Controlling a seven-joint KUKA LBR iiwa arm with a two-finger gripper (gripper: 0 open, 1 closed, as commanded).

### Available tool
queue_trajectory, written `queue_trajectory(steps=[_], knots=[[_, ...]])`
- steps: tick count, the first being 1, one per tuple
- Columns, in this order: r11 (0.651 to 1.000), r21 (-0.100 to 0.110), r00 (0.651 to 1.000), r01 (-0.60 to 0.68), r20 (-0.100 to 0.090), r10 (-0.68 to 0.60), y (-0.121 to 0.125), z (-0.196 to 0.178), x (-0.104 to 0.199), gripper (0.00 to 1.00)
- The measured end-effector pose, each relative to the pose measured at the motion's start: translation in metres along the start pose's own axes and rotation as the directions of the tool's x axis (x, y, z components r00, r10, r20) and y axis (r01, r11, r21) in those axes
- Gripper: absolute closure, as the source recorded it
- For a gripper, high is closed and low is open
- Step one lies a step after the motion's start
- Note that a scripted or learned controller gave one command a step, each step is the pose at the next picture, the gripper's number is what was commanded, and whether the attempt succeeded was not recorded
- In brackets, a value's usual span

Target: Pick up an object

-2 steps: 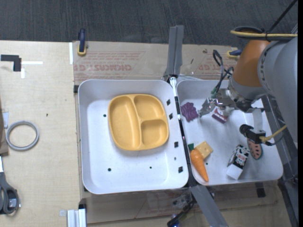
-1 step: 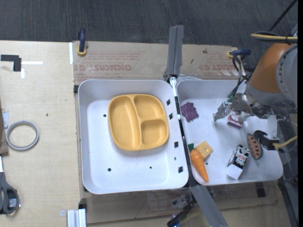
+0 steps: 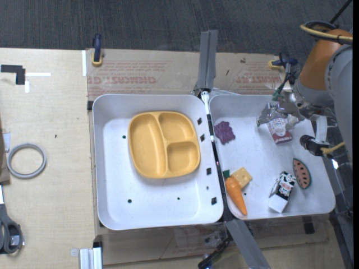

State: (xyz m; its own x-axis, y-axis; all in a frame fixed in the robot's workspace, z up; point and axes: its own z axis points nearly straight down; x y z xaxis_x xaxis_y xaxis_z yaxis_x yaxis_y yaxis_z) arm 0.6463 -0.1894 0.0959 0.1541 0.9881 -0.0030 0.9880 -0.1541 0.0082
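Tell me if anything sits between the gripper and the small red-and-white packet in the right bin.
Nothing visible does. The gripper hangs right over the red-and-white packet near the right bin's far edge; the purple grapes lie well off to the side.

Two white bins side by side on the bench, the arm reaching into the right one

The left bin (image 3: pixel 106 167) holds a yellow divided plate (image 3: pixel 164 144); the right bin (image 3: pixel 255 167) holds a purple grape bunch (image 3: pixel 224 131) near its left wall, a cheese wedge (image 3: pixel 242 177) touching a carrot (image 3: pixel 236 196) at the front left, a small cow-print carton (image 3: pixel 282 191) beside a watermelon slice (image 3: pixel 302 173) at the front right, and a red-and-white packet (image 3: pixel 279 130) directly under the gripper (image 3: pixel 275 116) (whether the packet is gripped cannot be told), while a grey tape ring (image 3: pixel 25 160) lies on the bench well to the left
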Motion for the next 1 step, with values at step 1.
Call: queue_trajectory(steps=[1], knots=[[1.0, 0.001, 1.0, 0.004, 0.006, -0.004, 0.0008, -0.007, -0.0008, 1.0]])
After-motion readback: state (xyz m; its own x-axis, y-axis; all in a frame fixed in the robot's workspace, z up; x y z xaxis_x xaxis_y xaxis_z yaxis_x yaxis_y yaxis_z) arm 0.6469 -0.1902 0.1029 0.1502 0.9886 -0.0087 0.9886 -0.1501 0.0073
